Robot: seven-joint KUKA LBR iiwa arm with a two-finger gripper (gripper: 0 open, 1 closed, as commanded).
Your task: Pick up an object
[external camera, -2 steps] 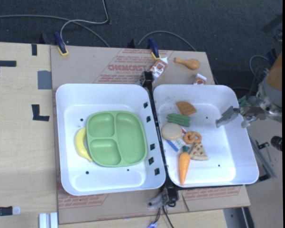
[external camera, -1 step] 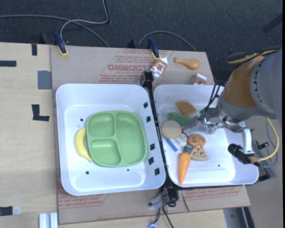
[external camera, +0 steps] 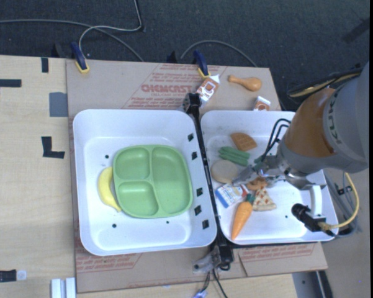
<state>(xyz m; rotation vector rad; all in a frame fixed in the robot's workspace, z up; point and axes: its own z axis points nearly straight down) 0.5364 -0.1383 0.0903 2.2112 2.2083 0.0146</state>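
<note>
1. The worktop (external camera: 25, 166) is pale wood-grain board with black tape marks, under a brown printed cardboard sheet (external camera: 167, 89) clipped at its far edge.
2. The arm (external camera: 326, 132) comes in from the right, a rounded grey body with a glossy orange band, and hangs over the right bin.
3. The left bin (external camera: 87, 135) is shallow, white and smooth with rounded corners.
4. The right bin (external camera: 279, 231), of the same make, touches it along a dark seam.
5. A light green plate (external camera: 152, 180), rounded square with three moulded sections, lies flat in the left bin.
6. A curved yellow banana (external camera: 105, 189) lies tucked against the plate's left edge.
7. The hand (external camera: 256, 172) is low over the middle of the right bin, just above the cluster of toy food; I cannot tell how far it is open or whether it has hold of anything.
8. An orange carrot (external camera: 241, 217), a tapered cone, lies in the near part of the right bin, tip toward the near wall.
9. A triangular pizza slice (external camera: 264, 200) lies just right of the carrot's top.
10. A dark green pod (external camera: 234, 155) lies slantwise left of the hand.
11. A tan, bread-like piece (external camera: 242, 141) lies just beyond the pod.
12. A flat beige disc (external camera: 223, 171) lies near the left wall.
13. A small blue and white packet (external camera: 226, 195) lies just nearer than the disc.
14. Beyond the bin, on the cardboard, lies a tan drumstick shape (external camera: 246, 82).
</note>
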